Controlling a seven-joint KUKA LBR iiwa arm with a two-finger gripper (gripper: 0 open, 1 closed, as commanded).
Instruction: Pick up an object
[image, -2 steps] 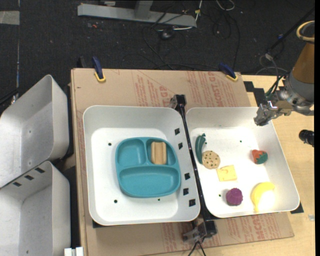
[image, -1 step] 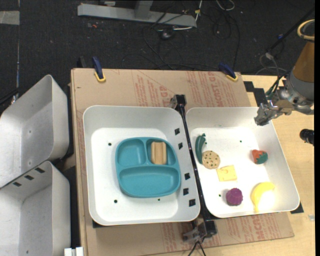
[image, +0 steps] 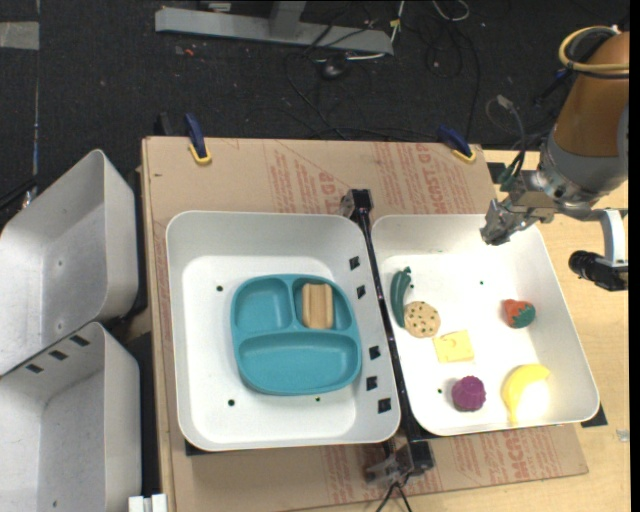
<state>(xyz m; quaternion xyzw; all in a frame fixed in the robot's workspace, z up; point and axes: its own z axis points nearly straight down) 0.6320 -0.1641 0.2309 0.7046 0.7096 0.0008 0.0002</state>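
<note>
Hanging over the far right corner of the right bin (image: 560, 262), the gripper (image: 497, 232) of the grey arm with its orange band (image: 590, 95) points down and toward the bin's middle. How far the jaws stand apart cannot be told from this slant; nothing is seen between them, and whether their tips touch the bin's rim or floor cannot be told either.

Six small things lie on the right bin's white floor, all apart from the jaws. Nearest is a red and green toy (image: 518, 313), near the right wall and below the jaws in the view. A dark green curved piece (image: 400, 294) lies along the left wall, with a round chocolate-chip cookie (image: 421, 319) just beside it. A yellow square slice (image: 454, 346) sits just right of and below the cookie. A purple lumpy ball (image: 468, 392) and a yellow banana (image: 523, 386) lie near the bin's front edge, well apart from the jaws.

The left bin (image: 200, 400) carries a teal divided tray (image: 270, 370), and a tan bread-like block (image: 318, 305) rests in the tray's upper right compartment. Both bins sit side by side on a brown board (image: 300, 170) on the desk.
</note>
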